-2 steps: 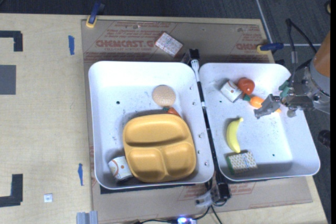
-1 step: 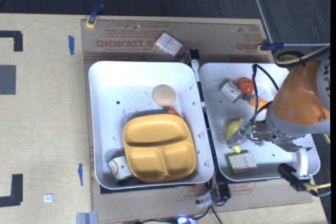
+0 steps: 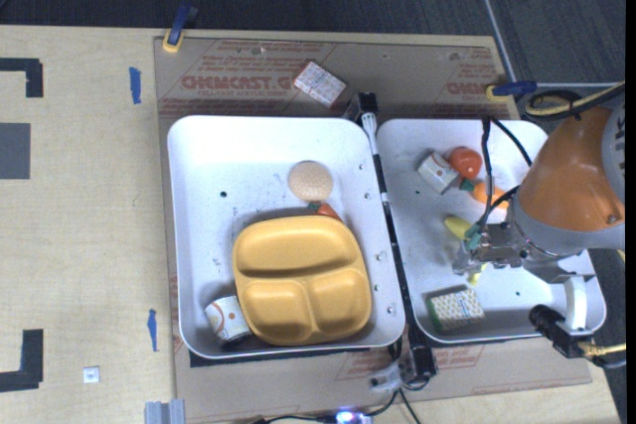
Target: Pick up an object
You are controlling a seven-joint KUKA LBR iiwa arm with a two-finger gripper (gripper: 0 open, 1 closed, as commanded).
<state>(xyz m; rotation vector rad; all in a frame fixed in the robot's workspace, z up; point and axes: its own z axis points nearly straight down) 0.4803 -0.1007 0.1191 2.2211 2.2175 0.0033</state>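
In the right bin (image 3: 422,139), toward its near edge, the gripper (image 3: 475,260) is seen lowered just beside a yellow object (image 3: 457,227), its grip state undeterminable; the approach step is judged underway, a closing descent being required next.

Bench (image 3: 79,213): two white bins (image 3: 199,174) on brown board (image 3: 248,74); small, possibly paper, packet (image 3: 319,83).

Yellow compartment tray (image 3: 301,287) in left bin (image 3: 189,213), arm (image 3: 571,189) over right bin (image 3: 422,308)

The tray (image 3: 301,276) hides most of an orange thing (image 3: 327,210) and part of a cup (image 3: 227,317). The arm (image 3: 576,189) runs off the right edge.
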